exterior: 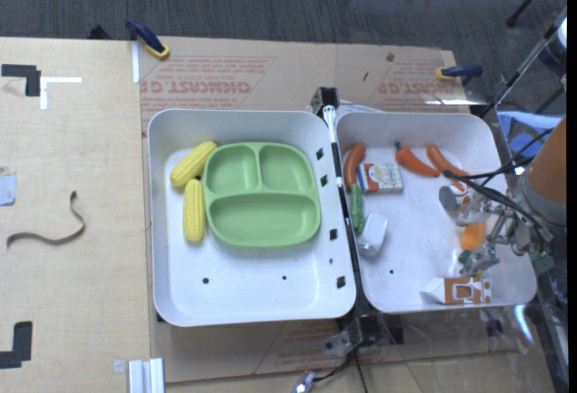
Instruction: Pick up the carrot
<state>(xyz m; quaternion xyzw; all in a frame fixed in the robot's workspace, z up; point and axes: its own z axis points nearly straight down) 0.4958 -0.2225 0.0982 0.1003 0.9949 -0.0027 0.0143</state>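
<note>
Near the right bin's (424,118) far wall lies the carrot (416,160).

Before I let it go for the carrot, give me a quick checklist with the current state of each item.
1. Carrot in view in the right bin: ok, near the far wall.
2. Carrot free to grasp: cannot tell; an orange sausage-like piece lies close on its right and a small carton on its left.
3. Gripper over the carrot: not ok; it sits by the bin's right side, nearer the camera than the carrot.
4. Jaws open: cannot tell, cables and clutter hide them.
5. Nothing already held: cannot tell; an orange item sits at the gripper.
6. Left bin with the green tray and corn cobs out of the path: ok.
</note>
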